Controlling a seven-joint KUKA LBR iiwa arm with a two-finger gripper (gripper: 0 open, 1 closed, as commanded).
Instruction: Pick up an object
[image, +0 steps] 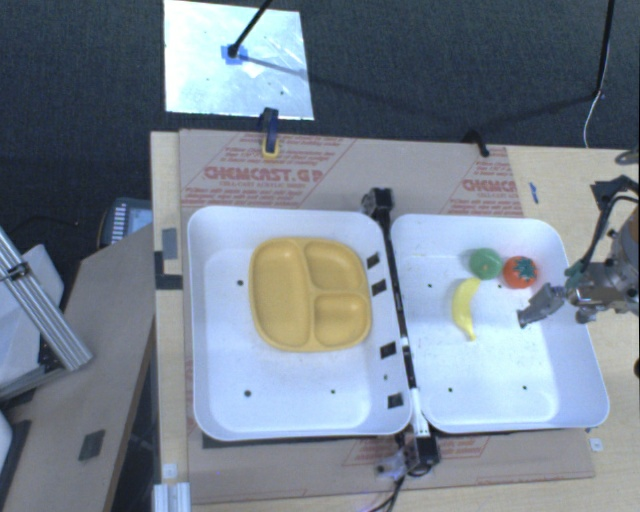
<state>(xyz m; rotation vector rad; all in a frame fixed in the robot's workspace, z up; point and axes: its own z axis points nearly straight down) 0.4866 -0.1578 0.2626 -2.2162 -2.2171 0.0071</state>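
Three small toy foods lie in the right bin (500, 405): a yellow banana (465, 308), a green round piece (486, 263) and a red tomato-like piece (518, 271). My gripper (556, 308) hovers over the right part of that bin, just right of the banana and below the red piece. It is open, with nothing between its fingers (532, 308). The arm comes in from the right edge.
The left bin (215, 380) holds a yellow divided plate (308, 293). A black hinge strip (396, 320) runs between the bins. Both bins sit on a cardboard sheet (300, 170) on the bench. A metal frame (40, 310) stands at the left.
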